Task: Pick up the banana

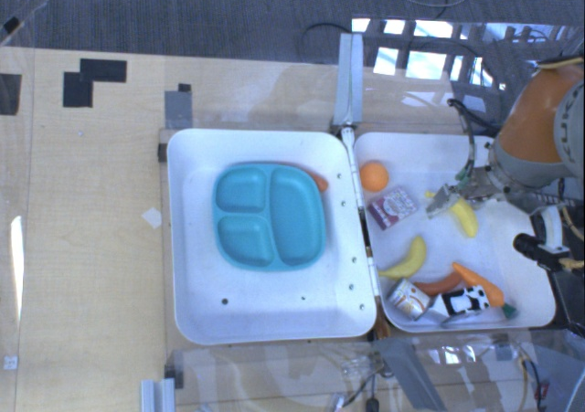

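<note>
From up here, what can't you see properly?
- Orange thing in the left bin: mostly tucked behind the blue plate, so I can't name it.
- End effector in the right bin: too small and dark to read its grip by the small yellow piece.
- Arm: cut off by the right edge.
- Packet label: too small to read.

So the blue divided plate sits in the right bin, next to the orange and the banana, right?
Not quite. The camera view shows the blue divided plate in the left bin. The orange and the banana lie in the right bin.
</note>
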{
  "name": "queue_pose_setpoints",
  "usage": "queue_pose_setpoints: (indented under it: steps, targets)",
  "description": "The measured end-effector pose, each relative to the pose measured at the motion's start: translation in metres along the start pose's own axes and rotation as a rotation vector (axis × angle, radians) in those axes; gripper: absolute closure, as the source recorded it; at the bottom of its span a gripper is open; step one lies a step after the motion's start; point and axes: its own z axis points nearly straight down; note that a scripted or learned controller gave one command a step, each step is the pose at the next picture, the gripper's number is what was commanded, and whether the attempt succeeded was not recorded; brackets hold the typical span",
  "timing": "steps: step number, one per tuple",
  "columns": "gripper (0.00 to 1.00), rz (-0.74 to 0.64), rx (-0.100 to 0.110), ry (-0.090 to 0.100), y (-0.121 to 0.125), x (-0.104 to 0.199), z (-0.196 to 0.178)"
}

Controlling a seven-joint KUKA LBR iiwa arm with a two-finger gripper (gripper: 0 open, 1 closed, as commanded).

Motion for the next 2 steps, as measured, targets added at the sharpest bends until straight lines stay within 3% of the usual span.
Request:
queue_pose_setpoints:
  steps: [1, 2]
  targets:
    - [1.0, -0.002, -0.007, -0.002, 0.003, 0.0, -0.012]
    - [1.0, 0.176, -0.001, -0.001, 0.014, 0.012, -0.122]
